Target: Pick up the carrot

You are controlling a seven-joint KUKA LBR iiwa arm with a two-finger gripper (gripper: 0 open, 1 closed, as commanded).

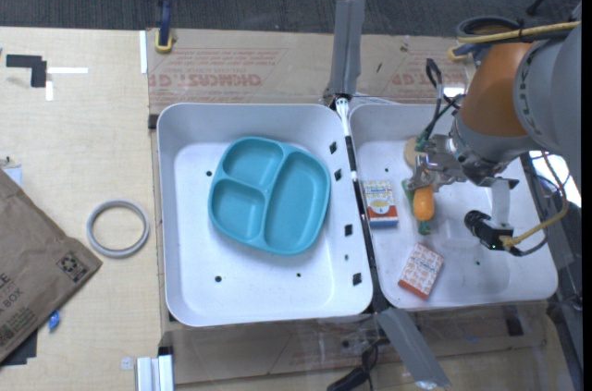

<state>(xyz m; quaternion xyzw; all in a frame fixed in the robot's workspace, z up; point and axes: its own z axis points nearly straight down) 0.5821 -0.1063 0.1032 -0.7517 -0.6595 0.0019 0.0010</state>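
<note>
The carrot (pixel 423 205) sits upright directly beneath the jaws (pixel 425 180) in the right bin (pixel 527 287), apparently pinched between them at its top. Lift straight up and slowly, clear of the small box (pixel 380 201) just left of the jaws.

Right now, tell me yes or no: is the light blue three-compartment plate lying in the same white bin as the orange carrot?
No: the light blue three-compartment plate lies in the left white bin, while the orange carrot is in the right white bin.
</note>
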